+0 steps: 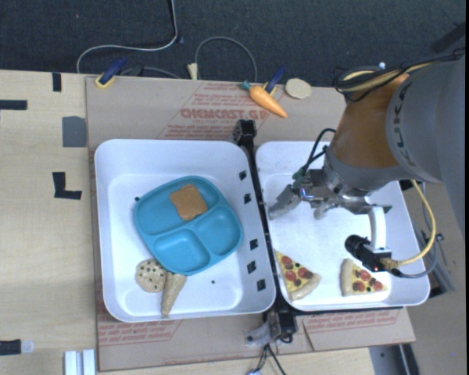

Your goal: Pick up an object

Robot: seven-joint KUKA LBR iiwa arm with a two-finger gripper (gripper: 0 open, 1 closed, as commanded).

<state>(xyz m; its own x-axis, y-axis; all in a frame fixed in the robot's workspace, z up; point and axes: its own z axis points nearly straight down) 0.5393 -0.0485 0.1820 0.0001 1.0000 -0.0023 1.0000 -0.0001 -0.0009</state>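
Arm: we reach in from the right, the orange band sitting over the right bin [277,153], so the wrist hangs above its middle floor.
Gripper: our gripper [297,202] sits low over the bin's left half, fingers pointing toward the divider [254,201]; we cannot tell whether they are spread or pressed together, and we see nothing between them.
Targets: two pizza slices lie along the near wall of the right bin, one [297,276] by the divider, the other [361,280] further right. We judge the left slice the closer candidate.
Why low: the slices lie flat, so we think a pick needs the tips close to the floor.
Left bin: a blue tray [189,226] with a brown square [189,201] on it, a cookie [150,274] and a cone [172,290] touching its near edge.
Outside: a carrot [267,101] and a pale disc [298,89] rest on the cardboard behind the bins.
Room: bare floor lies between gripper and slices, so the path looks open.
Edges: both slices hug the near wall, and the left one is close to the divider, which we expect to crowd a finger.
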